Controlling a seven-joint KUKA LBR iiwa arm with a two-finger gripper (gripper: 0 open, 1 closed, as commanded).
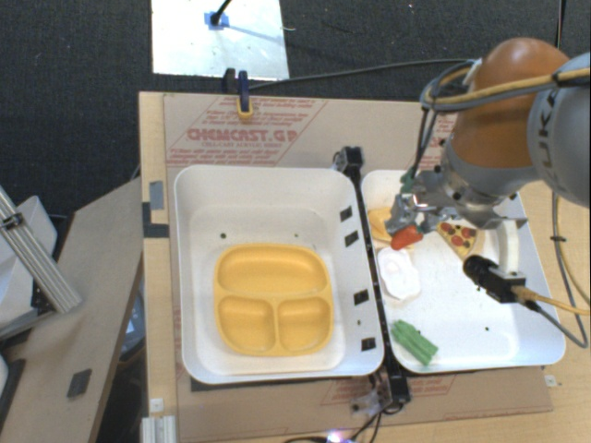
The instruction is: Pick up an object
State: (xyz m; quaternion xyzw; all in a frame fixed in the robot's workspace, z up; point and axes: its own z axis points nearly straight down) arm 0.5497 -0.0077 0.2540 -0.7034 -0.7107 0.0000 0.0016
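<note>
Glossy red piece under pincer

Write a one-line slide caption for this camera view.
KUKA arm's hand low in the right bin over a red toy, near a pizza slice and green block; yellow divided tray in left bin.

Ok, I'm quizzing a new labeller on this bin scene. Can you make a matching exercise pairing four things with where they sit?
Things:
1. yellow tray
2. green piece
3. pizza slice
4. red piece

Places:
A. near front edge of the right bin
B. at the gripper
C. in the left bin
D. right bin, under the arm

Pairs: 1-C, 2-A, 3-D, 4-B
</note>
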